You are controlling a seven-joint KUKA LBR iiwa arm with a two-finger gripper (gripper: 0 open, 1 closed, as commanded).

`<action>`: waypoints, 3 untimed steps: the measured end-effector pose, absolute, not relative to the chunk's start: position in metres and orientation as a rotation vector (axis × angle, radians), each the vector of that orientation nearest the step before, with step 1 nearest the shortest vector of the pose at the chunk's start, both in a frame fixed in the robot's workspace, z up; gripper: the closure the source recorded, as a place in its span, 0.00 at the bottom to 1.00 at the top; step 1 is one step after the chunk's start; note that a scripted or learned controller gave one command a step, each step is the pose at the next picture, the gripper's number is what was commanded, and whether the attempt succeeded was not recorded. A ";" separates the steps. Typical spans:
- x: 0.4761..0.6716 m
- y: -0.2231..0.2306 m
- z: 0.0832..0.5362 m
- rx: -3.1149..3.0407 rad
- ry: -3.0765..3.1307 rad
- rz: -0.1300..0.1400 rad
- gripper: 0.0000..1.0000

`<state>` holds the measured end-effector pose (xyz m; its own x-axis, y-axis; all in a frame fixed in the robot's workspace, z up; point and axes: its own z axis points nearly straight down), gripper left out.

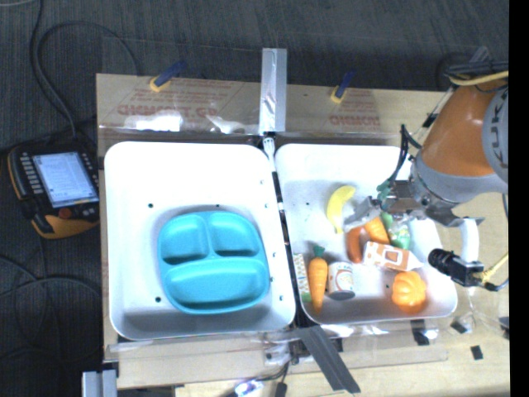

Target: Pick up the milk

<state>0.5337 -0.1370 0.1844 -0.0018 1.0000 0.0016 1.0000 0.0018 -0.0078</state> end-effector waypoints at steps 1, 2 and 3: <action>0.538 -0.099 0.089 -2.606 -1.760 -0.007 0.00; 0.539 -0.099 0.095 -2.604 -1.758 -0.008 1.00; 0.531 -0.108 0.091 -2.950 -1.080 -0.029 1.00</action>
